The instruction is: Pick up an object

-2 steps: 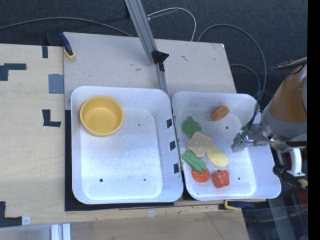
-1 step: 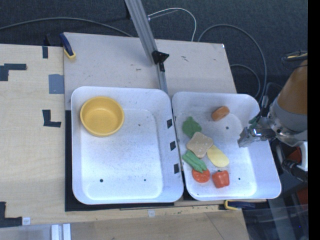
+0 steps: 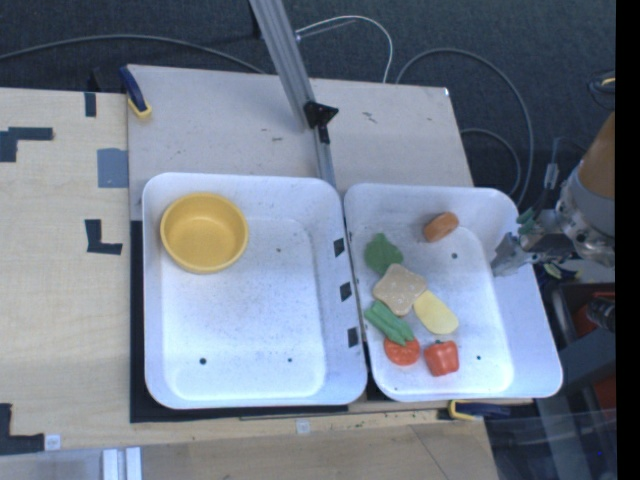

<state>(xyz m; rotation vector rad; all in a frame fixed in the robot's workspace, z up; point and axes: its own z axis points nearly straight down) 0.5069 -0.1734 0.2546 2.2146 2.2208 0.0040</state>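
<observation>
Gripper [image 3: 505, 255] at right bin's [image 3: 520, 353] right rim — orange piece [image 3: 440, 227] just left, slightly farther — finger state probably unreadable, can't tell.

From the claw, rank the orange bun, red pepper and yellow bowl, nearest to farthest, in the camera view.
Measured from the claw, at the right bin's right rim:
1. Orange bun, right bin's upper part.
2. Red pepper, right bin's lower part.
3. Yellow bowl, left bin's upper-left corner.
</observation>
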